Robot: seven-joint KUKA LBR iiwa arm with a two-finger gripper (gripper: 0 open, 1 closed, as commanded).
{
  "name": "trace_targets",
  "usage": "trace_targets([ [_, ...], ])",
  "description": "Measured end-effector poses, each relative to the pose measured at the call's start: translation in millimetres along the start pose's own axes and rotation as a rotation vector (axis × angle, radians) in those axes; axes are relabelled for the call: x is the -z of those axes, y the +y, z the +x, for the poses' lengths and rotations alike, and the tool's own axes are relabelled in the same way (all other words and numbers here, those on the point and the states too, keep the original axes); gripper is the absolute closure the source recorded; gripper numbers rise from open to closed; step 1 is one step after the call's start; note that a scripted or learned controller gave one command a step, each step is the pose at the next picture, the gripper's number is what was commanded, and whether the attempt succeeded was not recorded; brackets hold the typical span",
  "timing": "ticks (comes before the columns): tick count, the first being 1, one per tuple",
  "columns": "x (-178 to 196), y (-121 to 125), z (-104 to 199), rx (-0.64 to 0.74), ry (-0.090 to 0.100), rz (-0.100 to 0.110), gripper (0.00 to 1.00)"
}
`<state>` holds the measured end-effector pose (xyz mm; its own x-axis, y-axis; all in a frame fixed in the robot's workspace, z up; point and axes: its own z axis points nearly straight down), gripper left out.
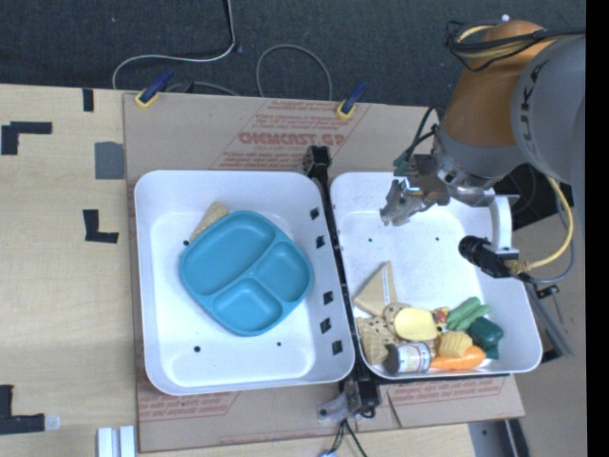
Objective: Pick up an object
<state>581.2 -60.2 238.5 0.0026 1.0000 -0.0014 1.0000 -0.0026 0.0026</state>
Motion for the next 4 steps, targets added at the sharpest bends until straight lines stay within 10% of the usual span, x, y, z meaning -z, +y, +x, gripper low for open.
trace_targets([
  [1,15.7,-35.3,-87.8,-0.006,-0.003,0.002,1.00],
  [2,-19.0,-38.2,-37.9,0.005,0.002,0.005,1.00],
  [3,-56.6,19.1,35.0,0.011,0.002,0.003,1.00],
  [4,-16.8,1.7,1.1,0.002,0.001,0.002,1.00],
])
